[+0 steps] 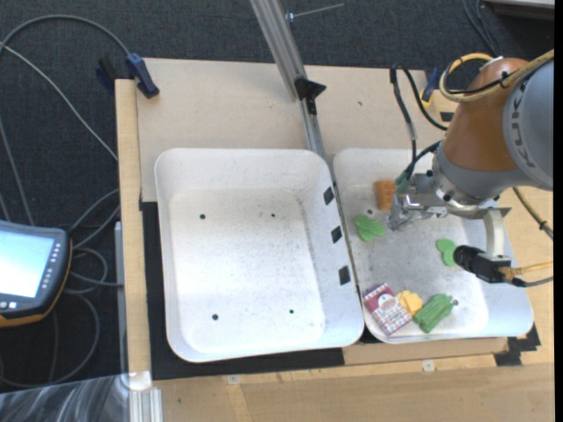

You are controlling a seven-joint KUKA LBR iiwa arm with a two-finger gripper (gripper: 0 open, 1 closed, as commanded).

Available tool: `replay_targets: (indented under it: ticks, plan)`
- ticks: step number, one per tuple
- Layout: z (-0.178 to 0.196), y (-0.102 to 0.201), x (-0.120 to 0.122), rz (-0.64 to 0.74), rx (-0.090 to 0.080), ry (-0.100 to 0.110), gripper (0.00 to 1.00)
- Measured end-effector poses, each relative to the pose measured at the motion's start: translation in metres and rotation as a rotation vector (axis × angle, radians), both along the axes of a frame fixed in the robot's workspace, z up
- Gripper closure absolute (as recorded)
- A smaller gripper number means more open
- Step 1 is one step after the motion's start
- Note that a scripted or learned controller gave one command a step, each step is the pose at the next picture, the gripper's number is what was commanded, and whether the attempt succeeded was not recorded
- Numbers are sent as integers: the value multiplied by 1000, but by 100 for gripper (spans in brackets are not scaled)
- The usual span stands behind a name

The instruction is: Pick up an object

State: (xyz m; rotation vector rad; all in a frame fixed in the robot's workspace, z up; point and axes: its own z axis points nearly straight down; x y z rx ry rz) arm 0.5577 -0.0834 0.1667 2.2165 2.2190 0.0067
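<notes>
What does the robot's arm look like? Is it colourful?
A little! The arm is thick, round and grey, with a big orange band wrapped around it above the wrist. Dark letters are printed on the grey part. Black and yellow cables loop beside it. At its end sits a small metal gripper, silvery grey with dark parts.

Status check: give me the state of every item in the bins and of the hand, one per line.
hand: low in the right bin, above the items' level or touching, cannot tell.
orange block: loose, just left of the hand.
green piece: lying flat near the bin divider.
second green piece: lying loose, partly behind the arm.
patterned packet: flat at the front edge.
yellow item: beside the packet.
green toy: lying at the front edge.
left bin: upright.
</notes>
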Motion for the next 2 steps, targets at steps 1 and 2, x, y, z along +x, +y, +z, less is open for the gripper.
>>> replay_targets:
  ticks: [1,2]
  plan:
    - [62,-3,9,1,0,-1,100]
    - [75,-3,9,1,1,4,100]
